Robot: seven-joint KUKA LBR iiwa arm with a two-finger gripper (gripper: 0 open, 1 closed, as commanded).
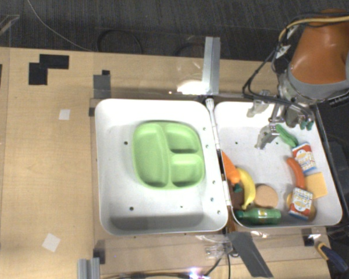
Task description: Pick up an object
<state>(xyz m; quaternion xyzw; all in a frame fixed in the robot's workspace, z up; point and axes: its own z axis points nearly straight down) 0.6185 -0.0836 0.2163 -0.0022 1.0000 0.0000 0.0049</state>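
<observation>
Item recorded: one gripper (266, 137), hanging low over the bare upper part of the right bin (253, 161), up and to the right of the banana (248, 186) and apart from it. We could not tell whether it was spread or pressed together, and we saw nothing held in it. Contents of the right bin, listed from the banana: a carrot (225, 163) just up and to the left, touching or nearly so; a round brown bun (267, 196) just to the right; a green cucumber (259, 215) directly below, along the bin's near wall; a small carton (301, 203) further right, beyond the bun; a sausage (295, 172) up and to the right; a yellow cheese slice (317, 185) further right again, beside the sausage; a second carton (304, 156) above that; a slim green piece (288, 136) highest of all, up and to the right of the banana and just beside the gripper. Well to the left of the banana we noted the left bin (107, 156) with a green divided tray (166, 154) lying flat in it. Progress, as we judged it: no object was lifted, so the task was at its opening. The closing on an object and the raising of it were left to do. The green piece seemed the nearest candidate.
</observation>
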